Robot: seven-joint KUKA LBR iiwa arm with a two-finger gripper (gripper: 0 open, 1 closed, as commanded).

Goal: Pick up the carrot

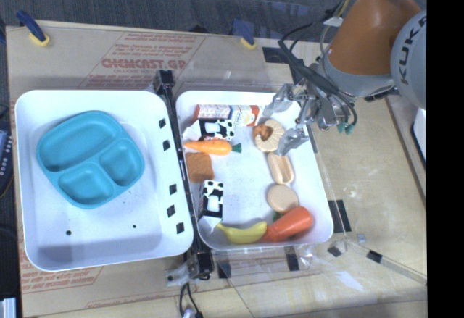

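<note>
orange carrot lies in right bin.

Gripper open, fingers spread, pointing down-left

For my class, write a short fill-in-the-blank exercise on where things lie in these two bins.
1. The blue divided plate lies in the ____ bin.
2. The carrot lies in the bin on the ____.
3. The banana lies along that bin's ____ edge, beside the tomato-red piece.
4. The tool is over the ____ bin.

Missing words: left; right; near; right
</note>
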